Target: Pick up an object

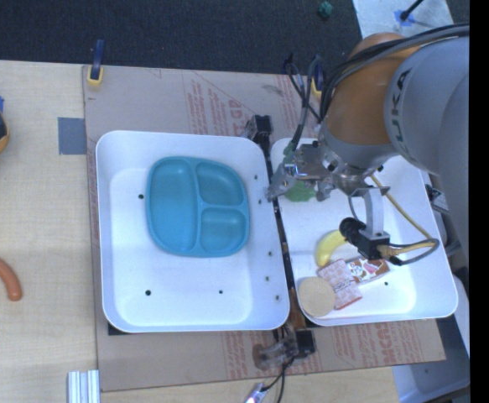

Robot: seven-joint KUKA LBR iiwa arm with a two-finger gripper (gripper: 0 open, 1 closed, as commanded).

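Arm (403, 82) reaches in from the right, wrist hanging over the upper left part of the right bin (420, 305). Gripper (304, 177) sits low near the wall shared by the two bins, directly above a green object (300, 193) — part of the green shows under the metal hardware. Whether the gripper is spread or clamped: cannot tell, the wrist body hides that. Nothing is visibly held.

Right bin contents, nearer the front: a yellow banana-like piece (330, 245), a small red-and-white packet (345, 279) just beside it, and a round tan disc (315, 295) touching the packet at the front-left corner. A black fitting with yellow cable (408, 250) hangs off the arm over the bin's middle.

Left bin (118, 225) holds a blue divided plate (198, 206), lying flat, well apart from the gripper. On the bench outside the bins, far left: a sausage-shaped toy (2, 275).

Judgement on progress — early to middle. The tool appears positioned at a candidate, likely the green object, but no lift is evident and every item lies on a bin floor. Left to do: secure a grasp and raise the thing clear. Risk: the target sits close to the bin wall, so the approach has little room on that side
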